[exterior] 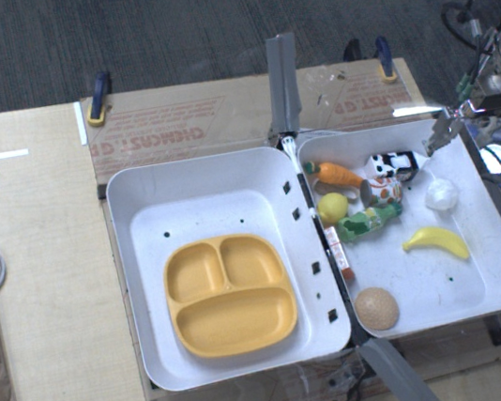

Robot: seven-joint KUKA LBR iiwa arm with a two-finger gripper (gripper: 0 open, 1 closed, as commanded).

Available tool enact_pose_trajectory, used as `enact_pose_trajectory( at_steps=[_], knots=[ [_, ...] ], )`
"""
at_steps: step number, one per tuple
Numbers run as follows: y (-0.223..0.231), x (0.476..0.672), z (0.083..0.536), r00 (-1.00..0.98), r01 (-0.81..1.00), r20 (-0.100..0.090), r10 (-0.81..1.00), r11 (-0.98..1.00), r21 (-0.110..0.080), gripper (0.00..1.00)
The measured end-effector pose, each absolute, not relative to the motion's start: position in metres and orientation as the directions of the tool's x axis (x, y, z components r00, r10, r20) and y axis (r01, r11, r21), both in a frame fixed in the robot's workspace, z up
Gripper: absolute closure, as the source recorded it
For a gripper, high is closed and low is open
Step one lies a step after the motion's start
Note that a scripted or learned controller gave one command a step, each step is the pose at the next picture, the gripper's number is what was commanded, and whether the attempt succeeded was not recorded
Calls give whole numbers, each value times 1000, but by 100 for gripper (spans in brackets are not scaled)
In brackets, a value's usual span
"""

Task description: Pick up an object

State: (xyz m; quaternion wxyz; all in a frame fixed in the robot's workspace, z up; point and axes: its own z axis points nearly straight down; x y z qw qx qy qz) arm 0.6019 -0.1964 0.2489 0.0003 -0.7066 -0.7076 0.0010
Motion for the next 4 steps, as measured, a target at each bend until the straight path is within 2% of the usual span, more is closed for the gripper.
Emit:
enact_pose_trajectory(
  at_steps=[1, 2, 3, 4],
  knots=[
    [-197, 602, 258, -4, 1000, -3, 1000, 4, -1, 100],
    [-223, 604, 362, -422, 906, -3, 906, 422, 0, 100],
    [-221, 660, 366, -703, 711, -4, 711, 703, 1, 100],
    [-208, 633, 442, -644, 765, -4, 765, 644, 1, 100]
  ],
)
